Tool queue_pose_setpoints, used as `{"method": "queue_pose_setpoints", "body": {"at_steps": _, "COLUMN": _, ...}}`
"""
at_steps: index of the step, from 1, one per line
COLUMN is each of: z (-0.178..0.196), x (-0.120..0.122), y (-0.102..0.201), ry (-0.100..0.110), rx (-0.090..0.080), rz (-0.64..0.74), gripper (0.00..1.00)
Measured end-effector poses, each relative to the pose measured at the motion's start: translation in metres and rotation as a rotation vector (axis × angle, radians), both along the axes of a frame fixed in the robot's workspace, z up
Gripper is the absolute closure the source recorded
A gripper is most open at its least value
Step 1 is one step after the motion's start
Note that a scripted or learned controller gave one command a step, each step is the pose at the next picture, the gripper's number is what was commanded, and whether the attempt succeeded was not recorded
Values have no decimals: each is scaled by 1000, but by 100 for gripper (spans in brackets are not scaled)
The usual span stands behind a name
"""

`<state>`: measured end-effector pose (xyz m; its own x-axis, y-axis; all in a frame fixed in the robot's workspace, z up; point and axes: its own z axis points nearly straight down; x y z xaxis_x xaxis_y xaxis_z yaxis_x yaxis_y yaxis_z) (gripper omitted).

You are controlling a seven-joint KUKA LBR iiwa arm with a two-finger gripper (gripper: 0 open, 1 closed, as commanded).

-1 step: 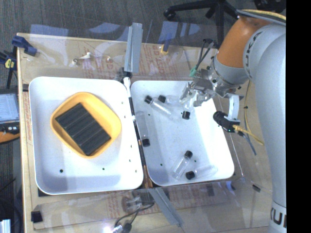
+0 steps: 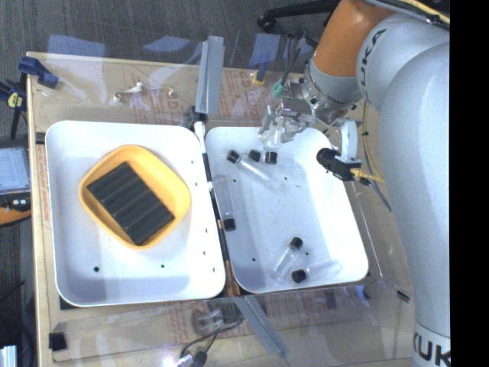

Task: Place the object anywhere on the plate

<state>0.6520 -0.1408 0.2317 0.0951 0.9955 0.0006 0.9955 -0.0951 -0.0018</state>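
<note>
From above, at a slant: two shallow white bins side by side on a surface [image 2: 92, 90]. In the left bin [image 2: 69, 266], a yellow plate [image 2: 172, 186] with a dark ribbed insert in its well, set near that bin's middle and turned at an angle. In the right bin [image 2: 336, 228], several clear plastic vials with black caps: one vial [image 2: 248, 165] lying near the far left corner, a loose black cap [image 2: 270, 157] just beside it, two more vials [image 2: 290, 260] lying close together near the front edge, all well apart from the plate. Reaching in from the right, a grey arm [image 2: 405, 128] with an orange band, its gripper [image 2: 281, 125] low over the right bin's far edge, near the upper vial. Fingers blurred among metal and glare: released or clenched, cannot tell; nothing visibly between them.
</note>
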Motion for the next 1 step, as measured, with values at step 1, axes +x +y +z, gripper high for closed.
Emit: {"method": "queue_pose_setpoints", "body": {"at_steps": 1, "z": -29, "x": 2, "y": 51, "ry": 3, "rx": 1, "rz": 207, "gripper": 100}}
